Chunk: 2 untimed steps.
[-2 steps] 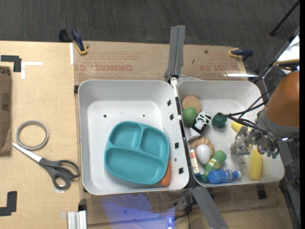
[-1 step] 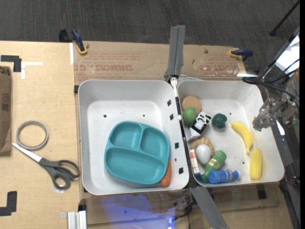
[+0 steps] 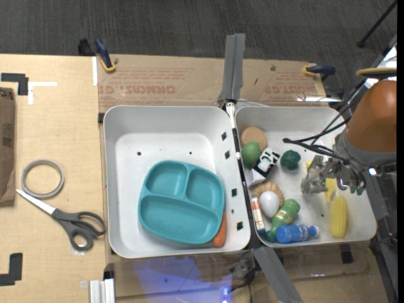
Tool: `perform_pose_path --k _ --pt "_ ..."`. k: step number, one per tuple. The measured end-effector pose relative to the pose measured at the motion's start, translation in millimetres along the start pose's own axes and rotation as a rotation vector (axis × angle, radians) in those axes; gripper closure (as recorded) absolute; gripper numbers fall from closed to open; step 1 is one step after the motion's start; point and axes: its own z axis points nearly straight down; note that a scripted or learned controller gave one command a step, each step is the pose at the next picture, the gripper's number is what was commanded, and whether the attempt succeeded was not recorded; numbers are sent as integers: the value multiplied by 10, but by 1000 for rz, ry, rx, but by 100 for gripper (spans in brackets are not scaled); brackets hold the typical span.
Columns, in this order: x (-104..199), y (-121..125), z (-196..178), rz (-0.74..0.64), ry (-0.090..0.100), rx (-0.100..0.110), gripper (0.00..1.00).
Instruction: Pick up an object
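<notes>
While the gripper (image 3: 314, 183) is hanging in the right bin (image 3: 297, 113), finger state impossible to tell, it is needing a straight descent onto the corn cob (image 3: 339, 216).

Pincer (image 3: 314, 180) low in right bin (image 3: 353, 235), beside corn cob (image 3: 339, 216).

From my seat the feed is evenly lit from overhead, bright on the white bins (image 3: 120, 169) and softer on the dark carpet (image 3: 189, 11). Shadows under the teal tray (image 3: 183, 202) are faint. A bluish glow (image 3: 183, 283) spills along the bottom edge. Small items look slightly soft, and the gripper (image 3: 314, 182) is blurred
</notes>
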Motion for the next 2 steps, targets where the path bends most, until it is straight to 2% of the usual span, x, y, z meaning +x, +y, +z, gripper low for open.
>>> perform_pose_path --k 1,2 --pt "1 -1 1 0 0 0 0" --pt "-476 -299 -10 -64 -3 1 0"
